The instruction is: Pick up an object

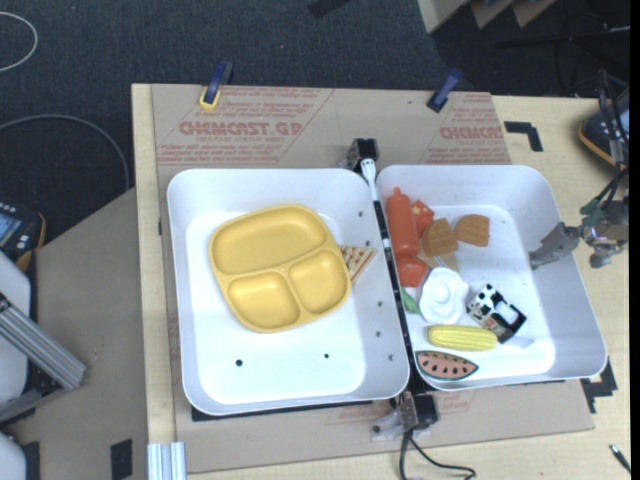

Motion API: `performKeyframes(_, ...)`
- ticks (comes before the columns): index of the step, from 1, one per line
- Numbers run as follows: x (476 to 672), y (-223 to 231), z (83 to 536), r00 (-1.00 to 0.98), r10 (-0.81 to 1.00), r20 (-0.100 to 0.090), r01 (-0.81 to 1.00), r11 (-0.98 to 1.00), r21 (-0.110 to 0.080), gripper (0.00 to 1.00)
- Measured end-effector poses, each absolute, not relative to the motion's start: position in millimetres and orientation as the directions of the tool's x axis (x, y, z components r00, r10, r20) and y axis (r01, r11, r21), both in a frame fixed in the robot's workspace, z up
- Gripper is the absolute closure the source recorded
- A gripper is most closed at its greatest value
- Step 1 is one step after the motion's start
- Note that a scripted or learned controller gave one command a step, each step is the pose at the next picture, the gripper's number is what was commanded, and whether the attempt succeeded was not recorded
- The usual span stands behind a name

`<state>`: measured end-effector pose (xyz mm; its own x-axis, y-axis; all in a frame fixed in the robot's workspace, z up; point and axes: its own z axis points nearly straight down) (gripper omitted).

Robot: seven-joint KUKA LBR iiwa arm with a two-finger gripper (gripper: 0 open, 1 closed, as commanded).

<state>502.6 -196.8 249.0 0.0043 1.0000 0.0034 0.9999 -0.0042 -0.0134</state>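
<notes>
With the gripper point(575, 240) at the right rim of the right bin point(560, 298), jaw state indeterminate and nothing held, the approach step applies: descend toward a toy such as the corn cob point(461, 338) near that bin's front wall.

single fixed camera, mounted above the bench, looking down at a slant. frame takes in both shallow white plastic bins, left bin point(190, 298) and right bin point(560, 298), the brown cardboard-covered benchtop point(320, 128) under them, and dark carpeted floor point(200, 18) beyond the far edge. moderate distance; bins sit centre frame.
</notes>
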Motion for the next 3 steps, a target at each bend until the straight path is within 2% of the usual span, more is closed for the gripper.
performKeyframes(1,505.2,-196,256,0.0,1.0,0.0,1.0,0.0,0.0,0.0)
performKeyframes(3,502.5,-196,135,0.0,1.0,0.002,1.0,0.0,-0.002,0.0)
